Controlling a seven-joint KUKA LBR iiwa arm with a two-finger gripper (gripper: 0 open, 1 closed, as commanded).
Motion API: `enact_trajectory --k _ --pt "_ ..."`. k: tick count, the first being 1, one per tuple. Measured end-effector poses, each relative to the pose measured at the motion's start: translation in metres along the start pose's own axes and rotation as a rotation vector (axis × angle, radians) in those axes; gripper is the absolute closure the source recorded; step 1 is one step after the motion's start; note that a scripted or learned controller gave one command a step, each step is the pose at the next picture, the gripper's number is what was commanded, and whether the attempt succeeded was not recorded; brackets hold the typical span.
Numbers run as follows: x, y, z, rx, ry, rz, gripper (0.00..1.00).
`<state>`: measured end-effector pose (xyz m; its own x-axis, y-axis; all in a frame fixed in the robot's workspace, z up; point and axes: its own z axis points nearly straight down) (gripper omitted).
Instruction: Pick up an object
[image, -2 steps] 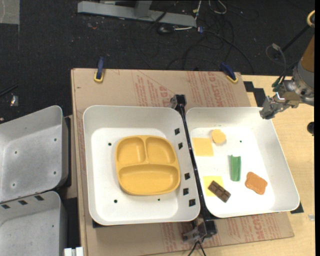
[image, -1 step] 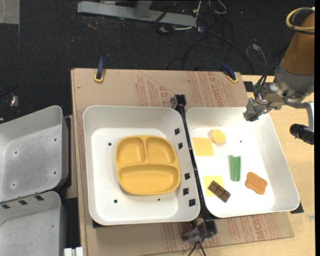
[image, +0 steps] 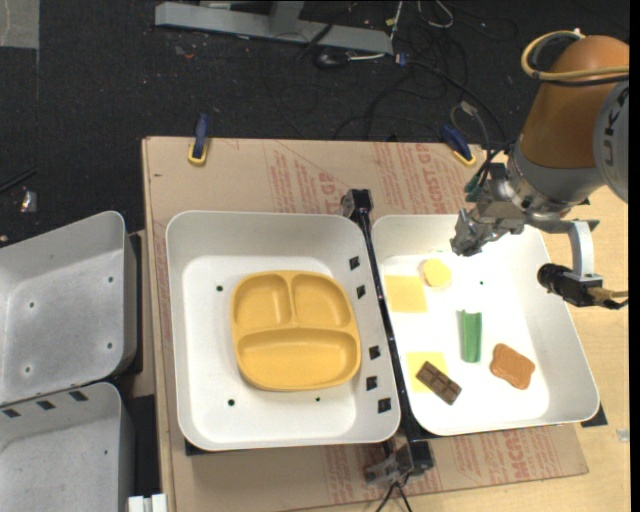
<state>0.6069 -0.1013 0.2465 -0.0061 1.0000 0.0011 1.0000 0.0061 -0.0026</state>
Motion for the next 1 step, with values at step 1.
enact_trajectory --k 1 --pt "0.0573 -0.0101 -0.0039 -0.001 0.000 -0.002 1.00"
